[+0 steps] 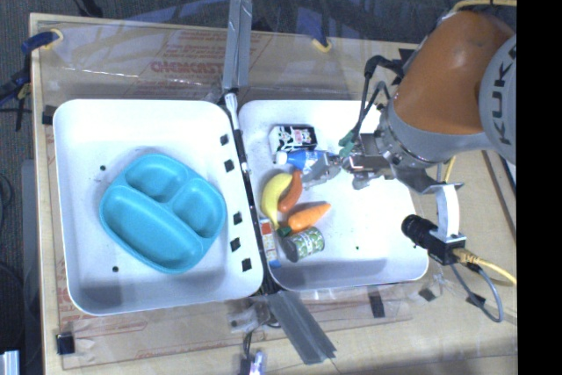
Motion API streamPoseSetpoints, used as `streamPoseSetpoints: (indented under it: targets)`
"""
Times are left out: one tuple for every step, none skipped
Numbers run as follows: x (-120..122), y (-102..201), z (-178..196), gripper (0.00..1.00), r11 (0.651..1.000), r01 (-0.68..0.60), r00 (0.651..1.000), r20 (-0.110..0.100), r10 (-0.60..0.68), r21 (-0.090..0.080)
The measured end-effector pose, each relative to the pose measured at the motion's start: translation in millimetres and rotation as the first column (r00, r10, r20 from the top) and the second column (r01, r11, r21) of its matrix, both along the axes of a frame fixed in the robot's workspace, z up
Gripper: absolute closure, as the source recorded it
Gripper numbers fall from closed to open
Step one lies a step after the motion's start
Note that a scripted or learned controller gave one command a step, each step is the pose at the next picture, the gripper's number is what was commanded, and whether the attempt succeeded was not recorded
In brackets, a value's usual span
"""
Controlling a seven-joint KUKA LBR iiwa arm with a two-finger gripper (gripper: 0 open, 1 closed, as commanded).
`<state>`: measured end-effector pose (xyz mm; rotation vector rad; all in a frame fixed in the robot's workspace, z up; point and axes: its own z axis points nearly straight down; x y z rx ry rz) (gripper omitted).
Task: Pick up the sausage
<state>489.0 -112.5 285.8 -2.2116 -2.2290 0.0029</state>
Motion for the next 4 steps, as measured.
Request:
streamPoseSetpoints:
  targets:
    - [-12,39,-84,0.00,0.976,0.219,0.976,-0.001,-0.219,0.000]
    - [28,-30,-112,0.00,0.996,0.093,0.996,0.001,-0.093,0.000]
    - [84,-37,-195,0.00,0.985,-0.171,0.985,0.000,0.171,0.001]
    - [86,-38,-183,1.00,0.985,-0.174,0.985,0.004,0.174,-0.002]
